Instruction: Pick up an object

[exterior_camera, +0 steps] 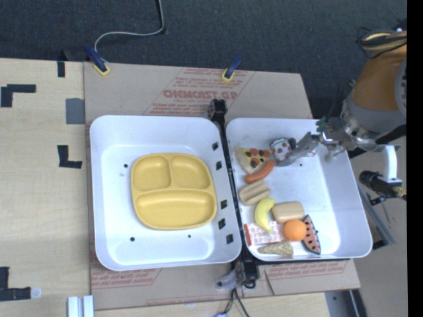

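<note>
My gripper [291, 154] reaches in from the right, low over the back part of the right bin [344, 197]. Its tip is right beside a small white, red and black toy [281, 147]; I cannot tell whether it touches the toy. Just left of it lie a pizza slice [254, 156] and a red sausage [262, 171]. Toward the front are a hot dog bun [254, 191], a banana [264, 213], a tan loaf [288, 211], an orange [295, 230], a watermelon slice [310, 237], a red packet [254, 233] and a cracker [276, 248].
The left bin [112, 144] holds a yellow divided plate [175, 191]. A black divider [225, 177] runs between the two bins. The arm's orange band and grey wrist [373, 101] hang over the right bin's far right corner.
</note>
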Available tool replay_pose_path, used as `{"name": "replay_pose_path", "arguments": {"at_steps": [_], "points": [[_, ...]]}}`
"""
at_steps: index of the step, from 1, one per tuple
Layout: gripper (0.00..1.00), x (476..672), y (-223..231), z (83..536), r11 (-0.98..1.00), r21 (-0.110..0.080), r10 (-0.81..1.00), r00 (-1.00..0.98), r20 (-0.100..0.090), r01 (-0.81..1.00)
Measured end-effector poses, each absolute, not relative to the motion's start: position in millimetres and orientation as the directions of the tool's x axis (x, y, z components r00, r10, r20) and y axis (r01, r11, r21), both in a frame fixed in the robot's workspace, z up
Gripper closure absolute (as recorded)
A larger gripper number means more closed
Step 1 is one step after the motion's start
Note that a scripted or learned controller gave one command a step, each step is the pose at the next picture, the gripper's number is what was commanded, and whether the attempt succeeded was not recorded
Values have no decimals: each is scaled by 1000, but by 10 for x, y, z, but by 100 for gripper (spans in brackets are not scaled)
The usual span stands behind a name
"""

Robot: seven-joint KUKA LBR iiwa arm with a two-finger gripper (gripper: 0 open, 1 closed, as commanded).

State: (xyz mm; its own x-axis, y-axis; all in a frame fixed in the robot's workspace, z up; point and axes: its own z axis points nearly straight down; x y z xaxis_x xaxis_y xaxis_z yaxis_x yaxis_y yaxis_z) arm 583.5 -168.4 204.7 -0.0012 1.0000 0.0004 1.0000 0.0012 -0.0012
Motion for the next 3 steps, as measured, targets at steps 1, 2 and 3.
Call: {"name": "replay_pose_path", "arguments": {"at_steps": [1, 2, 3], "points": [[0, 5758, -1565, 920, 1, -2, 1000, -1, 0, 1000], [0, 6116, -1043, 864, 3, 5, 1000, -3, -1, 1000], [0, 6448, -1011, 820, -13, -60, 1000, 13, 3, 998]]}}
